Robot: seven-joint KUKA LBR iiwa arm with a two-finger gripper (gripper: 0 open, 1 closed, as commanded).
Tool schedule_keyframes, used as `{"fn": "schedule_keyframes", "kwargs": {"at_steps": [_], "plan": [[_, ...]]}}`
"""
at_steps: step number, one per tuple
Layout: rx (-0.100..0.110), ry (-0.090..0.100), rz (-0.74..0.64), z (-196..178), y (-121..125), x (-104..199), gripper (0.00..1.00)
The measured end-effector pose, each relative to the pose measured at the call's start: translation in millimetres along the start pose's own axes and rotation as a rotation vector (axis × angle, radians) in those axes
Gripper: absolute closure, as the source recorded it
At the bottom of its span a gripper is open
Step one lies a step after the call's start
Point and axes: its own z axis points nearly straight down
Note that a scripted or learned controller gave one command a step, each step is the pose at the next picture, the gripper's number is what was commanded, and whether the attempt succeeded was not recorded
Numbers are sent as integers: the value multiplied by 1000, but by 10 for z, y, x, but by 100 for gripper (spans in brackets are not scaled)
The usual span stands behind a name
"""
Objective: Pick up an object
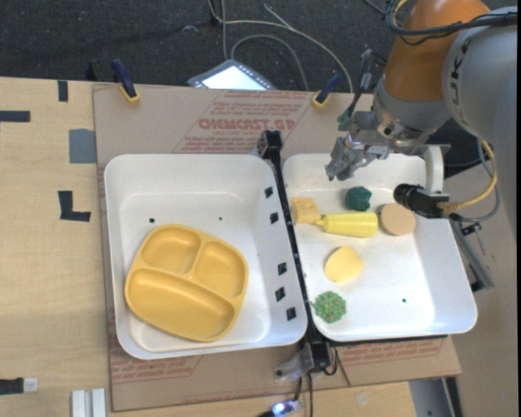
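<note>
While the gripper (pixel 340 165) hangs over the far part of the right bin (pixel 434 311), I cannot tell how its jaws stand. Just near of it lie the dark green ball (pixel 358 199) and yellow corn (pixel 351 225), close together, so a descent may push both aside.

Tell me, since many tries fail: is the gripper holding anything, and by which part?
Nothing is held. The gripper hangs above the right white bin, near the small dark green object, with nothing between its fingers.
</note>
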Motion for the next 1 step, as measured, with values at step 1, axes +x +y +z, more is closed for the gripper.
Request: {"fn": "schedule_keyframes", "kwargs": {"at_steps": [1], "plan": [[1, 1, -2, -50, -233, 469, 100]]}}
